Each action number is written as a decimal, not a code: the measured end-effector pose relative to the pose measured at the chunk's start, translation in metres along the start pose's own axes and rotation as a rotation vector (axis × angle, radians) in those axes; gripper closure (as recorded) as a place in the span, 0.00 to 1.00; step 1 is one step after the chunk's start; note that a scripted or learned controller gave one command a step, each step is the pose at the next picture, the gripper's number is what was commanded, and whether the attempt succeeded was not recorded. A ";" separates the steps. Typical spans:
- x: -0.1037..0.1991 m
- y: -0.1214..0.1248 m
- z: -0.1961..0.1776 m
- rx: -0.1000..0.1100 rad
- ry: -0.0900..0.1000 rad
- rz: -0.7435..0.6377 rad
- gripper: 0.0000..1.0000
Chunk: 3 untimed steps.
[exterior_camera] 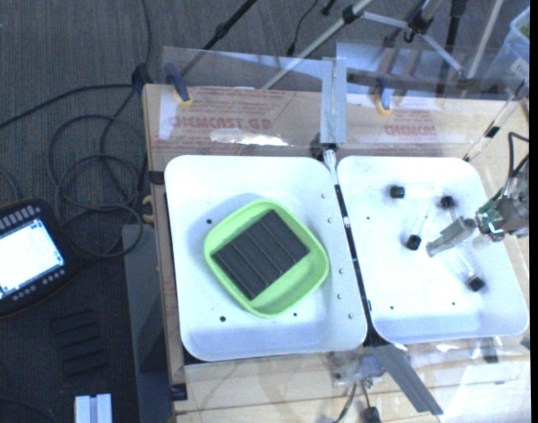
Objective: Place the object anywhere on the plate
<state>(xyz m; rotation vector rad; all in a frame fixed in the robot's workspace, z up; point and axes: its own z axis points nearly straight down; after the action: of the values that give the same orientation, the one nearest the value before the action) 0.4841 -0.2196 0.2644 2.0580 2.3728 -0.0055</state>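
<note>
A lime-green square plate [315, 273] with a dark grey ridged slab [260, 252] on it sits in the middle of the left bin [185, 236]. Several small clear pieces with black caps lie in the right bin [384, 307]: one at the far left [396, 192], one further right [446, 203], one near the middle [414, 241] and one at the front right [475, 283]. My gripper [438, 244] reaches in low from the right edge. Its grey tip lies just right of the middle black-capped piece and nothing shows in its hold.
A metal divider [344, 227] runs between the two bins. A clear back wall with clamps [332, 104] stands behind them. A pendant with a lit screen [22, 256] and cables lie on the floor to the left.
</note>
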 end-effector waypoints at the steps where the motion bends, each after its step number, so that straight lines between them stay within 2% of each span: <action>1: 0.000 0.001 -0.008 0.003 -0.001 -0.001 1.00; 2: 0.042 0.042 0.069 0.001 0.004 -0.130 1.00; 3: 0.042 0.042 0.069 0.000 0.003 -0.130 0.00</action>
<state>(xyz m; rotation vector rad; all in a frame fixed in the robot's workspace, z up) 0.5200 -0.1721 0.1950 1.9017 2.5034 -0.0025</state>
